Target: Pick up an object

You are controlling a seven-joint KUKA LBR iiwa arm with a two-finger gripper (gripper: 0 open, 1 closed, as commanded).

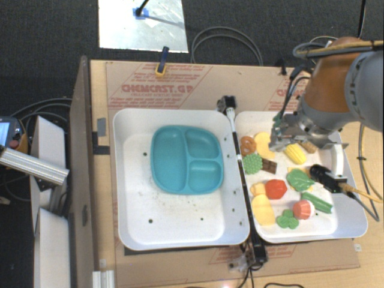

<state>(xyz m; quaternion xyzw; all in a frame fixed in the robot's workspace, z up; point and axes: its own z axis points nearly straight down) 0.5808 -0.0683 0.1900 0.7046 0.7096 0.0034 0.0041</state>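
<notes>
My gripper point(281, 138) hangs over the right bin point(351, 221), the yellow corn point(294, 153) just beside it; I cannot tell how it stands

Two bins sit side by side on the tabletop point(180, 80); the tray point(186, 159) lies in the left bin point(132, 209), toy foods at three o'clock in the right bin point(351, 221).
</notes>
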